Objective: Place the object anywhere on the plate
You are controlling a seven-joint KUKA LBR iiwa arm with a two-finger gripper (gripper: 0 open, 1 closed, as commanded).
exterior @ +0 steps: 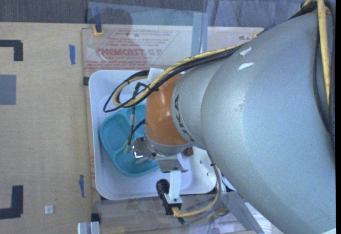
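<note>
The grey arm (256, 121) with its orange band (162, 115) hangs over the shallow white bin (98, 121), covering part of the teal plastic plate (114, 139). Its jaws' state cannot be told; the object is hidden.

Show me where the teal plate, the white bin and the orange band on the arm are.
teal plate (114, 139): camera view, on its bare left half.
white bin (98, 94): camera view, on its left floor.
orange band (160, 115): camera view, on its middle.
</note>
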